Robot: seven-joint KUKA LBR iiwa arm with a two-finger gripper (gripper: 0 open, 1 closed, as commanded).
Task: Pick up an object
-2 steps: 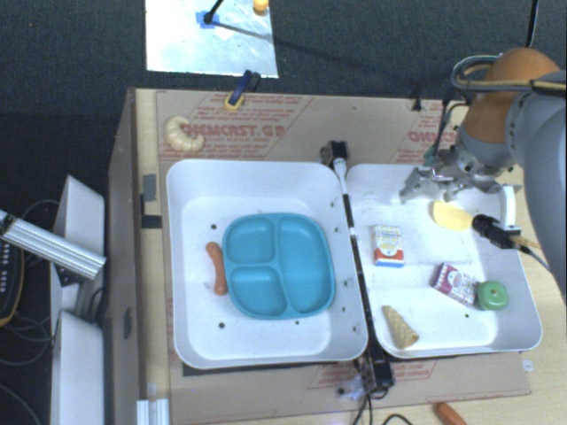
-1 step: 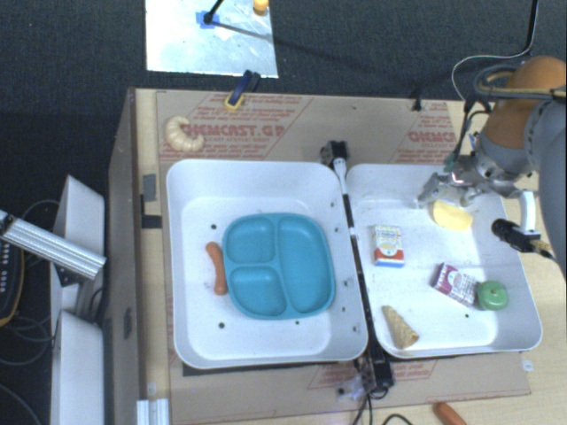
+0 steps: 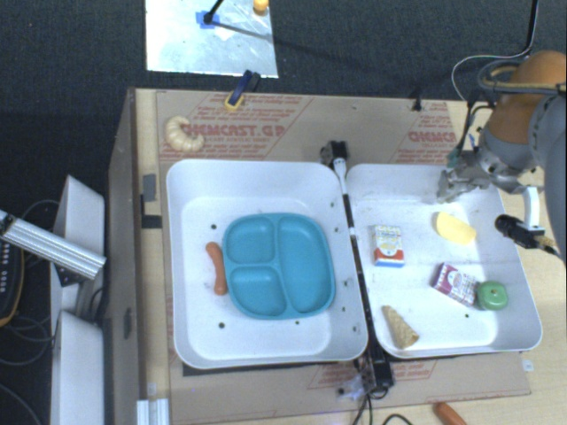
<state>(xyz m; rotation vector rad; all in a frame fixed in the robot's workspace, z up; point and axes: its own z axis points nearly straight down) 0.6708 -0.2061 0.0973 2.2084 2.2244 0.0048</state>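
- Camera view, hard to read: gripper [image 3: 454,187] is small & blurred over the far right part of the right bin [image 3: 416,204]. Can't tell if the jaws are apart or together, and nothing is seen between them.
- Arm [image 3: 524,118] is cut off by the right edge. An orange item [image 3: 450,412] at the bottom edge, off the bench, is partly cut.
- Left bin [image 3: 197,204]: blue divided plate [image 3: 277,265] in the middle, w/ an orange-red sausage [image 3: 217,268] just beside its left rim.
- On the cardboard [image 3: 292,124] behind the bins: a pale curled item [image 3: 183,133] & a yellow-blue item [image 3: 240,90]. Farther back lies a shiny sheet [image 3: 177,25] w/ a small orange ball [image 3: 260,4] on it.
- Right bin holds a red-white carton [image 3: 388,244], a purple packet [image 3: 454,283] touching a green round item [image 3: 493,296], & a tan cone [image 3: 400,326] near the front wall. All are well apart from the gripper.
- Nearest thing to pick: yellow lump [image 3: 454,228], flat on the bin floor, just in front of the gripper & apart from it. Nothing stands between the two.
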